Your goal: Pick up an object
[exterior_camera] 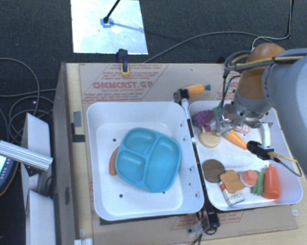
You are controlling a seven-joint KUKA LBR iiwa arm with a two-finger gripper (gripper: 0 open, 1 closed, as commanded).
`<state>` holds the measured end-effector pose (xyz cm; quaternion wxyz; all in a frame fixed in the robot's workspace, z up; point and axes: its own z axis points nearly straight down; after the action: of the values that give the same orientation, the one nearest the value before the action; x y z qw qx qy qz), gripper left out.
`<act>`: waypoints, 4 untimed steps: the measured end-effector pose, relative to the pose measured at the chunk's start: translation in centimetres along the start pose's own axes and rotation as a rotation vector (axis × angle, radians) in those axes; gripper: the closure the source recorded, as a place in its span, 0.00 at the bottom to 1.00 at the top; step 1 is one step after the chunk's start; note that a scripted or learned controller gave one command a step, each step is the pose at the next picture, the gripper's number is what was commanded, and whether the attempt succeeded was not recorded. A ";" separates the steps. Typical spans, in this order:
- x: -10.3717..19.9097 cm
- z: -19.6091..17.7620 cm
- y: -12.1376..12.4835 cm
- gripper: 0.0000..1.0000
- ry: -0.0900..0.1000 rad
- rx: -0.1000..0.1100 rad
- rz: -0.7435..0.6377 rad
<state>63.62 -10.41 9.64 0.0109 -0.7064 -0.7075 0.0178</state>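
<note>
The gripper [227, 123] hangs over the far part of the right bin [291, 190], and whether it is open or closed cannot be told — the arm's grey body hides much of it. Just beside it lies an orange carrot [236, 138], its long axis slanting from far-left to near-right. A purple piece [203, 117] sits to the gripper's left, a pale round piece [210, 140] just near of that. Nearer in the same bin lie a brown disc [213, 169], a toast slice [231, 180] and a red-orange bottle [270, 182] pointing near–far. The left bin [101, 146] holds a blue 4-compartment plate [147, 159] with a sausage [113, 161] at its left edge. Both bins rest on cardboard [137, 80]; dark carpet and cables lie beyond.
</note>
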 end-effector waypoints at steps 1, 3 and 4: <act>-8.9 -3.4 -3.0 1.00 0.007 -0.043 0.000; -7.5 -1.9 -5.0 0.00 0.009 -0.042 0.000; -6.6 1.3 -2.0 0.00 0.010 -0.042 -0.002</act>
<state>61.59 -17.04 8.45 -0.0006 -0.7060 -0.7082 -0.0004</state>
